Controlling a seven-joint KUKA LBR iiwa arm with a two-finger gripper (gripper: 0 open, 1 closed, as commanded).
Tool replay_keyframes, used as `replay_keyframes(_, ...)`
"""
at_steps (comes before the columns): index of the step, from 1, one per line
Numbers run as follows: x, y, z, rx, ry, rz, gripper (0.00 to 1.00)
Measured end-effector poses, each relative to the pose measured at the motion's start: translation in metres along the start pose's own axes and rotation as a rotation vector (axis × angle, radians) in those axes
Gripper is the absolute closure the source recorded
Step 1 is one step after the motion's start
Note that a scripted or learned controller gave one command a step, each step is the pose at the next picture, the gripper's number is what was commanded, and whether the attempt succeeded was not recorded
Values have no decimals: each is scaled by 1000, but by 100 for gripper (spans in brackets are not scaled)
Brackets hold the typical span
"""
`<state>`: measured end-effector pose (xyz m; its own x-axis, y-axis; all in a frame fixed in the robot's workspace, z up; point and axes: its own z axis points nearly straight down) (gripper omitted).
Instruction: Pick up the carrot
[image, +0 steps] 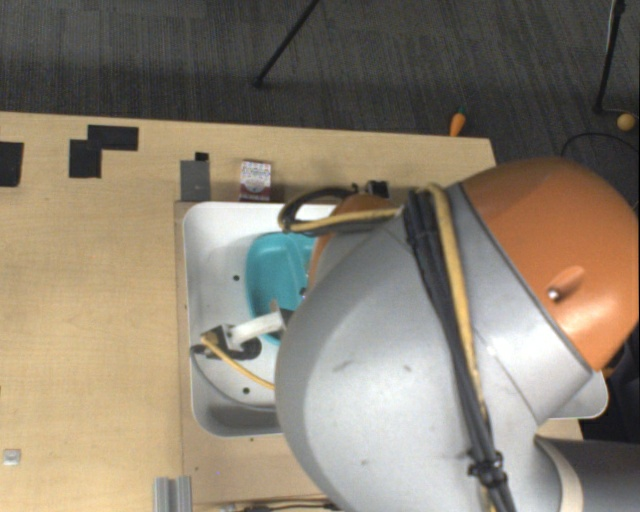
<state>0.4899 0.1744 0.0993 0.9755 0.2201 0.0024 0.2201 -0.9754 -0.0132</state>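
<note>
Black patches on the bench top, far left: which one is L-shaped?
The L-shaped patch is the right one of the two: a raised block on top stepping down to a lower left part. The other patch is a plain block cut by the frame's edge.

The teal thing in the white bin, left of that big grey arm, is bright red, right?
Not quite. The camera view shows that the thing lying in the white bin, just left of the big grey arm, is teal, not red. The rest of what you said holds: it is in the bin, beside the arm that covers much of it.
</note>
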Motion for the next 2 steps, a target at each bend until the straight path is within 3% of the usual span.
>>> replay_keyframes(1, 18, -28, -7, -4, -18, -23, 100)
replay_keyframes(2, 19, -28, -17, -1, -20, -24, 100)
